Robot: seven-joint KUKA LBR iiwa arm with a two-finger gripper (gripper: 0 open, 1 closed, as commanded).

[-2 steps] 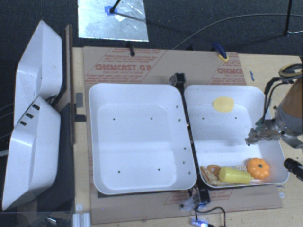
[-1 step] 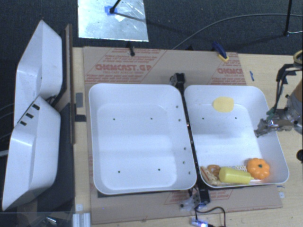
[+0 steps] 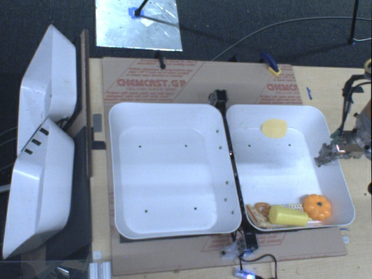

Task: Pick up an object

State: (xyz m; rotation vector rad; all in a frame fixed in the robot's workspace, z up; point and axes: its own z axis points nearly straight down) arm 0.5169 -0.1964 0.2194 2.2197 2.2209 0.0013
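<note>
The right bin (image 3: pixel 290 164) holds a flat pale yellow disc (image 3: pixel 274 128) near its far wall. Along its near wall lie a small orange pumpkin (image 3: pixel 317 206), a yellow cylinder-shaped piece (image 3: pixel 288 215) and a tan pretzel-like item (image 3: pixel 259 211). My gripper (image 3: pixel 327 154) reaches in from the right, over the right rim of that bin. It sits level with the bin's middle, apart from every object, and I see nothing in it.
The left bin (image 3: pixel 168 167) lies beside the right one, with a black divider strip (image 3: pixel 231 156) between them. Two spare white bins (image 3: pixel 43 138) lean at the far left. A shiny metal sheet (image 3: pixel 138 16) and cables lie behind the bench.
</note>
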